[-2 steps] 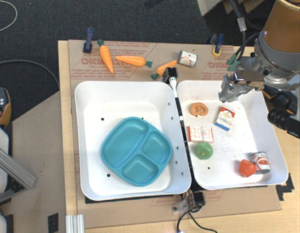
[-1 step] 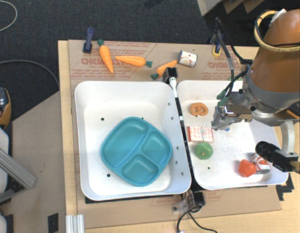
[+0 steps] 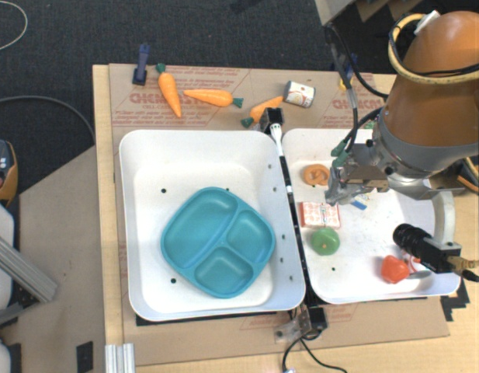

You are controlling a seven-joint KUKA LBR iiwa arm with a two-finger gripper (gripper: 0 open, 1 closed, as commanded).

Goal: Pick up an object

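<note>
The right bin (image 3: 355,286) holds an orange round piece (image 3: 315,175), a red-and-white packet (image 3: 319,215), a green round fruit (image 3: 326,242) and a red-orange fruit (image 3: 394,270). My gripper (image 3: 334,195) hangs low over the bin's left half, just right of the packet and below the orange piece. A small blue thing (image 3: 360,203) peeks out beside it. Nothing shows held in the gripper. The arm's body hides the bin's far right part.
The left bin (image 3: 146,162) carries a teal divided plate (image 3: 217,241). Behind the bins lie three carrots (image 3: 169,92) (image 3: 209,97) (image 3: 262,111), a blue clip (image 3: 140,64), a small white cup (image 3: 300,94) and a black-handled tool (image 3: 275,121).
</note>
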